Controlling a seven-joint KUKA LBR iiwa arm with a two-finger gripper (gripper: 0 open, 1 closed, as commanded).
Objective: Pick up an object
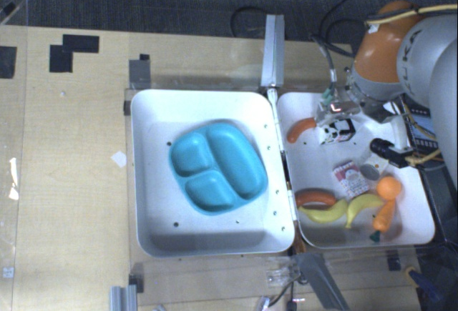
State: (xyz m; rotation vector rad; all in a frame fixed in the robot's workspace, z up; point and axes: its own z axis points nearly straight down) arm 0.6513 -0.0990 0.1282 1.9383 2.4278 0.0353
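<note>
My gripper [335,129] hangs low over the far part of the right bin [422,231]. Just to its left lies an orange-red sausage-shaped piece [300,129], close to the gripper but apart from it. Nearer the front of that bin lie a red-brown hot dog [315,197], a yellow banana [345,211], an orange [388,188], a carrot [383,219] and a small printed packet [348,178]. I see nothing held in the gripper.
The left bin [154,231] holds a blue sectioned plate [217,165]. A metal divider post [273,52] stands between the bins at the back. The arm's grey and orange body [401,52] covers the right bin's far right corner.
</note>
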